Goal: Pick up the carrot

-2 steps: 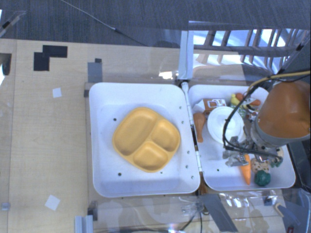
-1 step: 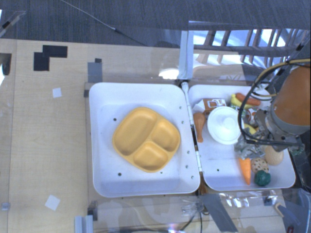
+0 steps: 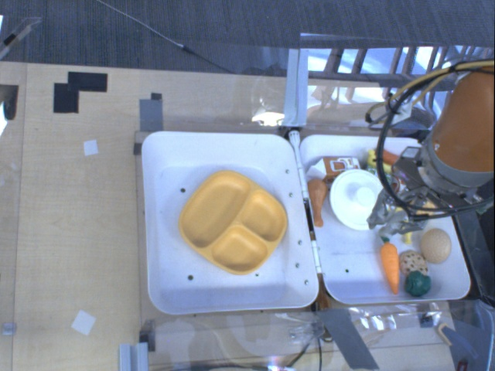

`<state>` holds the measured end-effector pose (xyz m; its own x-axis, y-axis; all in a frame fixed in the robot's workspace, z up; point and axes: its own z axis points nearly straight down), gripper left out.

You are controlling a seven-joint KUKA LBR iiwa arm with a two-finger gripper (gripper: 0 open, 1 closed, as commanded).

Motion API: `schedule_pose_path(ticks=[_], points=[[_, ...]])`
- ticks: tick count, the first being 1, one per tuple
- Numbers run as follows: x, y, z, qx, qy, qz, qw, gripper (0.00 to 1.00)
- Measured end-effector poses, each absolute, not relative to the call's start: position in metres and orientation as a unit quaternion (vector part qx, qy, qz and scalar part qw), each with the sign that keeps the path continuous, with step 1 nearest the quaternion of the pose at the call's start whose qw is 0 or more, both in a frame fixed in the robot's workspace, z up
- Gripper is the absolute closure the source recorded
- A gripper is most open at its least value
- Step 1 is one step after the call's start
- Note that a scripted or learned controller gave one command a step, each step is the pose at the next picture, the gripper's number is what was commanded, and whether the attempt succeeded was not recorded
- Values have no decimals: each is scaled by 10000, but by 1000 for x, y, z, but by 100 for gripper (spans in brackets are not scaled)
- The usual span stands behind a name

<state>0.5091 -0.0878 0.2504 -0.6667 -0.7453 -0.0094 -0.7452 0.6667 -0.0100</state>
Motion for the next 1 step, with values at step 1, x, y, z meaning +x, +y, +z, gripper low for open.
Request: schedule_pose_path(ticks=[1], points=[[504,-45,242,-5774,8164,-22,46,100]])
